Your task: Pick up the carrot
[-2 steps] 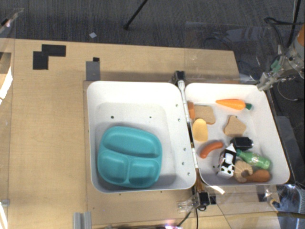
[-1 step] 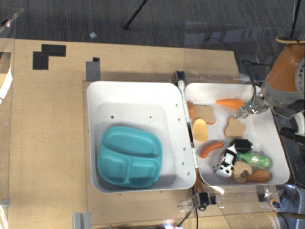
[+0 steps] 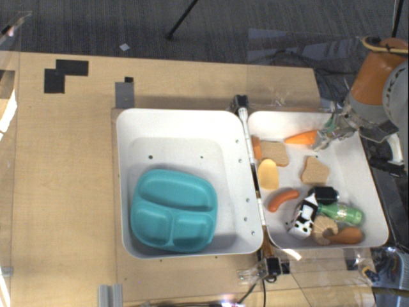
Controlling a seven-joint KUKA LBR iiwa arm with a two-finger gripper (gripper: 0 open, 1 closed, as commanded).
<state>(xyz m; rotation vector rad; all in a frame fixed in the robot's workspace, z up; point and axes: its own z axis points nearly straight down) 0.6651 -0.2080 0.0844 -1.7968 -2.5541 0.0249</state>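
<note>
From my remote seat: gripper (image 3: 327,135) sits at the thick end of the carrot (image 3: 301,138), far side of right bin (image 3: 377,197). Fingers too blurred; I can't tell their state. Arm (image 3: 377,82) cut off at frame edge.

Robot lab: plywood bench (image 3: 64,190), twin white bins (image 3: 185,123), toy food.

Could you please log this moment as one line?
gripper at carrot's thick end | carrot lying in right bin | no lift seen
</note>
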